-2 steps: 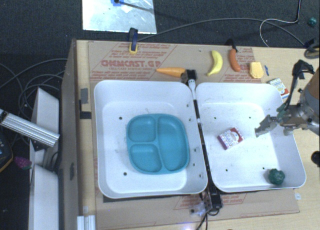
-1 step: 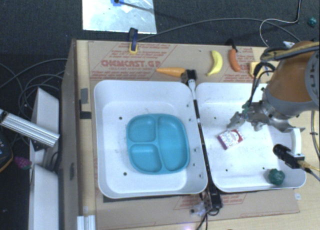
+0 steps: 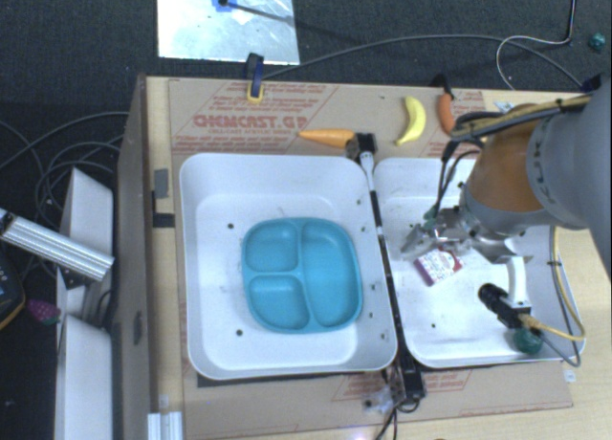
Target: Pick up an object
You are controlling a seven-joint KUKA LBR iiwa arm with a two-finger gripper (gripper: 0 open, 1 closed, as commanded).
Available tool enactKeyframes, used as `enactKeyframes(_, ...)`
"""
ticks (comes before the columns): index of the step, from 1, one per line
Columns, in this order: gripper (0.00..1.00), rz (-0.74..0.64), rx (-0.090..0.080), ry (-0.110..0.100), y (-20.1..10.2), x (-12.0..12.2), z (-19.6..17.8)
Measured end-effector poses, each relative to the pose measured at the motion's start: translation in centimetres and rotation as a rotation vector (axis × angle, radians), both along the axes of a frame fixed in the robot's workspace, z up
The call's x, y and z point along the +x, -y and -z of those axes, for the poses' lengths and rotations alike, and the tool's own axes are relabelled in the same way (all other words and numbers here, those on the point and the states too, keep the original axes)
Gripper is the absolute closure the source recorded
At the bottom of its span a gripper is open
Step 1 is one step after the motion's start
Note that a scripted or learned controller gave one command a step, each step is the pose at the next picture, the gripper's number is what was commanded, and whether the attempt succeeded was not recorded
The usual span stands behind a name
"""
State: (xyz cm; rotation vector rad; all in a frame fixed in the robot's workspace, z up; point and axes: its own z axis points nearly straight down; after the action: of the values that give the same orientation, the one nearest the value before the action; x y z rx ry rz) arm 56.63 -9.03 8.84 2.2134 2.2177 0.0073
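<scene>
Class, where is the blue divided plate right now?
The blue divided plate lies in the camera view's left bin, near its middle, left of the gripper.

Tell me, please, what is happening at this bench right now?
The grey arm is reaching into the right bin to pick something up. Its gripper sits low, just above a small red and white packet that appears to lie on the bin floor, not lifted. The left bin holds a blue divided plate. A banana and a carrot lie on the cardboard behind the bins.
</scene>
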Motion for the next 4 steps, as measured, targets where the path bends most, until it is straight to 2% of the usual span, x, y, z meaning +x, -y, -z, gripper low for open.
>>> enactKeyframes(1,1.00,0.001,-0.006,0.009,0.3,0.2,-1.2)
enactKeyframes(2,0.00,0.001,-0.006,0.008,0.2,0.2,-1.2)
enactKeyframes(3,0.00,0.001,0.002,-0.008,3.4,-4.6,0.4)
enactKeyframes(4,1.00,0.000,0.003,-0.006,3.3,-4.5,-0.6)
